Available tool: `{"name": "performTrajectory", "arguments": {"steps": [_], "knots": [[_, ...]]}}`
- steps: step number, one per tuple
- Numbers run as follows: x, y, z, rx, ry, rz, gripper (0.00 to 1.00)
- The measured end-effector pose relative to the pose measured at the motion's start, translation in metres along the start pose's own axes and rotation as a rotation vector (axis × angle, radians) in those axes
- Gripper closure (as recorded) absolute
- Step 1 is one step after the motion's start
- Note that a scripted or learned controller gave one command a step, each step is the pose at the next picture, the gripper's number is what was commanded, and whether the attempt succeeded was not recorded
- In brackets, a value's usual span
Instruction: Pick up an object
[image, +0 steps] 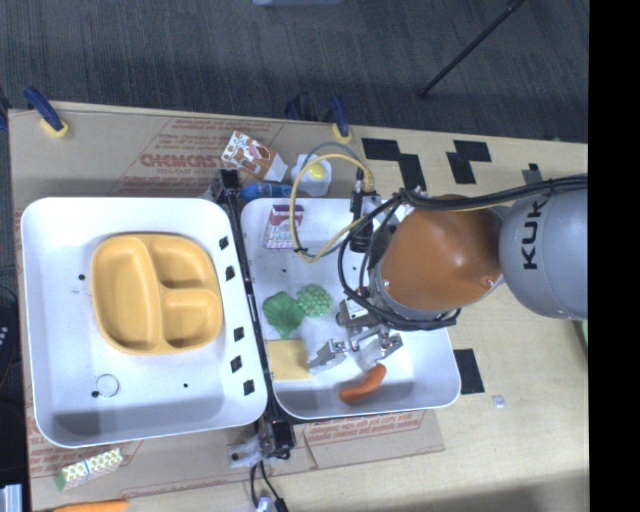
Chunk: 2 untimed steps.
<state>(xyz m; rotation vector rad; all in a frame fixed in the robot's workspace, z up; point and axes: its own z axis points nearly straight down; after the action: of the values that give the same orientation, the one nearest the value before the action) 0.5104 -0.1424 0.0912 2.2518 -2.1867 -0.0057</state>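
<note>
My gripper (352, 350) hangs low in the right bin (440, 372), below the orange wrist band. Its metal fingers (330, 353) spread apart above the bin floor with nothing between them. An orange carrot-like piece (362, 383) lies just below the gripper near the bin's front wall. A yellow block (285, 359) sits to the gripper's left. Green leafy pieces (284, 312) and a light green piece (315, 298) lie up and left of it.
The left bin (40, 300) holds a yellow divided tray (158, 291). A small printed packet (279, 230) lies at the back of the right bin, with cables looping over it. Snack packets (245, 152) and a yellow-capped bottle (313, 176) rest on the bench behind the bins.
</note>
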Motion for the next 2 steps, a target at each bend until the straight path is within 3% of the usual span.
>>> {"name": "performTrajectory", "arguments": {"steps": [1,2], "knots": [[-0.047,0.022,0.000,0.001,0.000,0.016,0.00],[-0.053,0.033,0.000,-0.001,0.001,-0.234,0.00]]}}
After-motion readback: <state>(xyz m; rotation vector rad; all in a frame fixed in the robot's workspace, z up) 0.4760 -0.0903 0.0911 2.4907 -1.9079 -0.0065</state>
